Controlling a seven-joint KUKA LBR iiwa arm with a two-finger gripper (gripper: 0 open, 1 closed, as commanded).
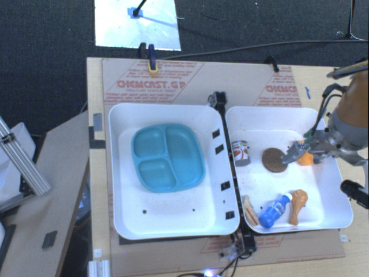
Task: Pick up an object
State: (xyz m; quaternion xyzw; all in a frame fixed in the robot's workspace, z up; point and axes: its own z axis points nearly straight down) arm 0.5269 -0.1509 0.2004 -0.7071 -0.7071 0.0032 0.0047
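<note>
Blue divided plate in left bin.

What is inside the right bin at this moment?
The right bin holds a small can, a brown disc, a blue bottle, a tan drumstick toy and an orange item partly covered by the hand.

A dark carpeted floor surrounds the wooden bench, which carries a printed brown sheet under the bins. At 12 o'clock a pale square panel, possibly metal, lies on the floor, and black cables run toward 2 o'clock. At 9 o'clock sits a lower tabletop with an aluminium rail.
</note>
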